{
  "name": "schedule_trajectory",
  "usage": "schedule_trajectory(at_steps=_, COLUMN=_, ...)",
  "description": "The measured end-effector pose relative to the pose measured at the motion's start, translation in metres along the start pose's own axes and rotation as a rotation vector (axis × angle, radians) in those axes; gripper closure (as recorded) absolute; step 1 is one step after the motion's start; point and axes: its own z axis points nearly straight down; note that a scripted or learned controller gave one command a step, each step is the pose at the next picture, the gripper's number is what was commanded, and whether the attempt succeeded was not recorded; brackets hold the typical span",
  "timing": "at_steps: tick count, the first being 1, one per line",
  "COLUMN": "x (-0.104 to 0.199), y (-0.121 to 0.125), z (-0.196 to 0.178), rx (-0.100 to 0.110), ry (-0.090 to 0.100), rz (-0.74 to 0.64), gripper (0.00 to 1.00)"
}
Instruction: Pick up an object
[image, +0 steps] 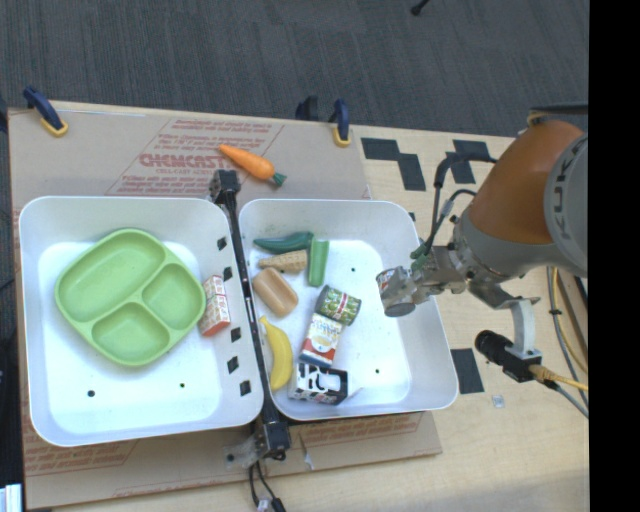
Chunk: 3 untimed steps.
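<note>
Right now the grey arm with its orange band reaches in from the right, and its two-finger gripper (398, 291) hangs over the right-hand shallow white bin (432, 372), near that bin's right wall and above bare floor. From this slant I cannot tell whether it is spread or pressed together, and nothing shows in its grasp. The pickable things sit well to its left, bunched along the bin's left half: a dark green pepper-like toy (283, 242), a light green stick-shaped piece (318, 261), a pale corn-like piece (284, 263), a tan bread-shaped toy (275, 292), a small green-labelled can (339, 305), a red and white carton (322, 337), a yellow banana (277, 352) and a black and white box (320, 383). The left bin (40, 400) holds a green divided plate (128, 296) and a small red and white packet (215, 305); an orange toy carrot (250, 163) lies outside on the cardboard. I judge this the approach step, with no object yet chosen by contact. The next move calls for travelling left, the can being nearest, then descending squarely over one item clear of its neighbours.
</note>
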Motion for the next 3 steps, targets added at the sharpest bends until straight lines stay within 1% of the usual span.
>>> schedule_trajectory(at_steps=3, x=0.001, y=0.003, z=-0.03, rx=-0.002, ry=-0.001, rz=-0.014, gripper=1.0)
